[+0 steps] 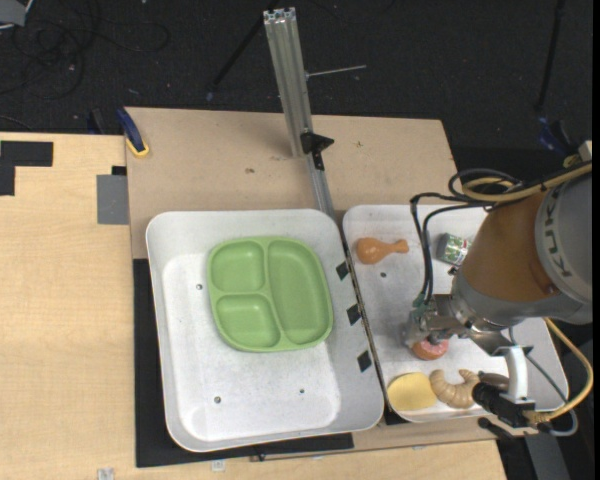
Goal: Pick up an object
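Note:
My gripper [426, 328] is low in the right bin [380, 298], directly over a small red and pink object [432, 348] on the bin floor. The gripper's body hides the top of that object, and contact cannot be made out. An orange drumstick-shaped toy [380, 249] lies at the bin's far left. A small green and white item [453, 248] sits at the far side, close to the arm. A yellow piece [412, 392] and a tan croissant-shaped toy [458, 388] lie at the near edge.
The left bin [180, 368] holds a green divided plate [270, 294]. A metal post [292, 78] rises behind the bins. Black clips [352, 313] line the seam between the bins. The grey and orange arm [520, 258] covers the right bin's right half.

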Available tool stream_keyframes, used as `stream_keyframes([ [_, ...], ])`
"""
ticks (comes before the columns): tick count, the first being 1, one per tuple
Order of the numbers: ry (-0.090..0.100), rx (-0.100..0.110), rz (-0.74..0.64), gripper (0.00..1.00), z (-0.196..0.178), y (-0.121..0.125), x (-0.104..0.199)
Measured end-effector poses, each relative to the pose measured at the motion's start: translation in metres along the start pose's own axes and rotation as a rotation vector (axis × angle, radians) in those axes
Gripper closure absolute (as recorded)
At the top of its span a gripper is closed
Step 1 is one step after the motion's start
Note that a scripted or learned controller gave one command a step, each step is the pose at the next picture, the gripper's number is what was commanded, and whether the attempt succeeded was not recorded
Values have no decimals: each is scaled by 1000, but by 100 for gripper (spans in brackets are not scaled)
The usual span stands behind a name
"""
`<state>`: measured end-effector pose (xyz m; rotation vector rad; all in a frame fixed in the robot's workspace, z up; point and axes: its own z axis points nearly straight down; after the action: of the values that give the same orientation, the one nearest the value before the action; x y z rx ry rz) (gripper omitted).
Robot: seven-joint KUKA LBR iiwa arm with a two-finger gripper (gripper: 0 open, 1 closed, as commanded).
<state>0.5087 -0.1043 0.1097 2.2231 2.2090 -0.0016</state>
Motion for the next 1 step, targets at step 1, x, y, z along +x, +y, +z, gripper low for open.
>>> stream_keyframes([
  [1, 6, 3, -2, 100, -55, -4, -10],
])
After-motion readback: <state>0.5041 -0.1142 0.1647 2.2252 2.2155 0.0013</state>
